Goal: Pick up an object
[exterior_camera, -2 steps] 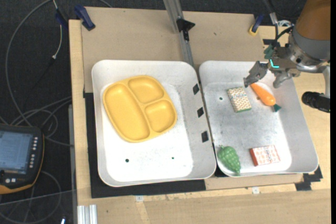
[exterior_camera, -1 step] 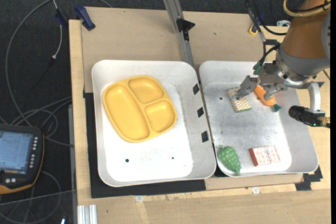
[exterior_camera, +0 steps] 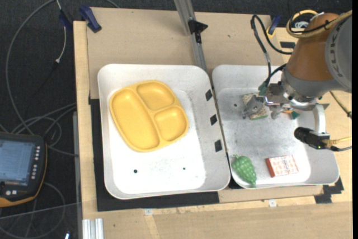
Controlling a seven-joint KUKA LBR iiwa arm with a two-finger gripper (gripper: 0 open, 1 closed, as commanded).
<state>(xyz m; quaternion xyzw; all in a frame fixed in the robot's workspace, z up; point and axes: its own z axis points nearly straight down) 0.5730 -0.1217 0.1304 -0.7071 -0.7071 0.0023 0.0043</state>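
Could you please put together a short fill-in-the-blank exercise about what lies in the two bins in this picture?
1. The yellow plate with three sections lies in the ____ bin.
2. The green toy lies at the near edge of the right bin, to the ____ of the red box.
3. The gripper is over the ____ bin.

Missing words: left; left; right
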